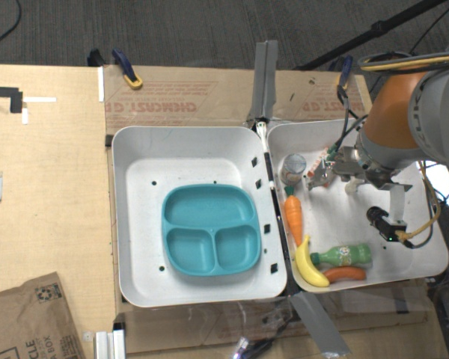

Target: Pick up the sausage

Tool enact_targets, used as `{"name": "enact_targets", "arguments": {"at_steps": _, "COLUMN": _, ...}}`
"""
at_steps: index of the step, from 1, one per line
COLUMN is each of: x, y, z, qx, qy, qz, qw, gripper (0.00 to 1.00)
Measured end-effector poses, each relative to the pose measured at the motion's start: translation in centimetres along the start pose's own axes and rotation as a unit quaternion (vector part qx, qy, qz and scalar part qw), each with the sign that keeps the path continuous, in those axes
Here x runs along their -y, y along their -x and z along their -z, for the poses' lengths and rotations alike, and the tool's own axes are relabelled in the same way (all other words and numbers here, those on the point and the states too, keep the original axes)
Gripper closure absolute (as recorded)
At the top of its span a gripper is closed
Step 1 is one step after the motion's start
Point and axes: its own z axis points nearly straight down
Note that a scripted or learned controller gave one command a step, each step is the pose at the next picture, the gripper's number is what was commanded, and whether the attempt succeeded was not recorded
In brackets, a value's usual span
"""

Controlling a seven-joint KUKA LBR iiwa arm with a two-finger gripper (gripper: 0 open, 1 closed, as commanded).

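One cardboard sheet (187, 99) reads "CHEMCAT GE" mirrored; whether the pincer (325, 172) is spread, I cannot tell.

glossy plastic tray (209, 234), matt cardboard bench (45, 223).

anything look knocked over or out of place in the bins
Nothing stands out. The green bottle lies on its side beside the sausage in the right bin, with the banana and carrot along its left wall. The teal tray sits flat in the left bin.
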Motion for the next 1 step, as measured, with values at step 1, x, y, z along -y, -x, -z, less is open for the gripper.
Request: {"name": "enact_targets", "arguments": {"at_steps": 1, "x": -5.59, "y": 0.28, "z": -1.31, "qx": 0.001, "qy": -0.006, "qz": -0.097, "qw": 0.9953, "gripper": 0.00}}
